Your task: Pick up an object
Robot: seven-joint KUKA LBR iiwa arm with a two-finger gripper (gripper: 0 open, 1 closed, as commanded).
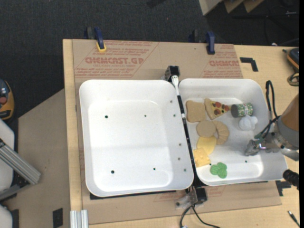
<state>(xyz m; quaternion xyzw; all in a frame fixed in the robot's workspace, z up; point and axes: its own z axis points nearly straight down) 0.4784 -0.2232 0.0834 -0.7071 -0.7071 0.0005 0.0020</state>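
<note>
My tool [251, 147] sits low in the right white plastic bin [256, 87], fingers apparently closed on nothing; I'd open them over the nearby small clear rounded object [247, 123] before descending

Light is bright and even, falling from above with no strong direction. The two white bins [128, 137] come close to washing out, and soft grey shading marks their inner walls. Shadows under the items are faint. The dark floor [47, 13] holds little detail. Focus is moderately soft throughout, and fine edges look slightly grainy.
</note>
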